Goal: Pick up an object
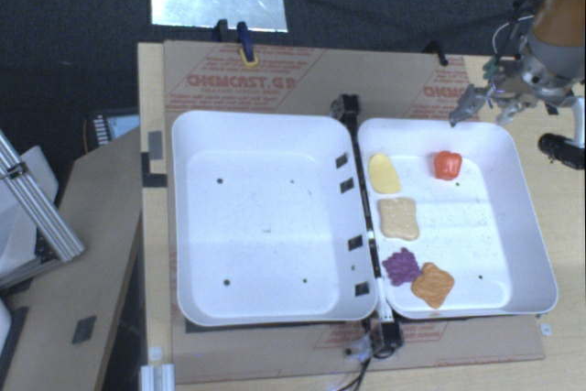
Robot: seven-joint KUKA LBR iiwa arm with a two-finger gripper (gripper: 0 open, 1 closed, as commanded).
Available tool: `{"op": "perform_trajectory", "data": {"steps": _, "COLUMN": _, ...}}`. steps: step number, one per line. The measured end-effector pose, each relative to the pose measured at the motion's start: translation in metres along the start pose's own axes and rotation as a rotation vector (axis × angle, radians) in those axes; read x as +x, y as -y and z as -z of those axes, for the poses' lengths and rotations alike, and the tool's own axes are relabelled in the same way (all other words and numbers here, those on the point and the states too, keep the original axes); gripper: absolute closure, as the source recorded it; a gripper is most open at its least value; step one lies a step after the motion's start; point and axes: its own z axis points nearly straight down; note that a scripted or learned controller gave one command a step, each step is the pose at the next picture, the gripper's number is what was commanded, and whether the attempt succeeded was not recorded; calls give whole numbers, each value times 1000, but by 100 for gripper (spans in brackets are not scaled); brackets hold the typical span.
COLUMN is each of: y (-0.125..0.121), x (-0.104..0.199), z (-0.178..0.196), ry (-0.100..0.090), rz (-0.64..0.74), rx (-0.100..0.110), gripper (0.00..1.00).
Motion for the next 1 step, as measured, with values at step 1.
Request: {"op": "perform_trajectory", "data": {"steps": 1, "y": 29, "x": 18, "z": -150, "ry": -3, "rz": -1, "rx": 8, "gripper": 0}}
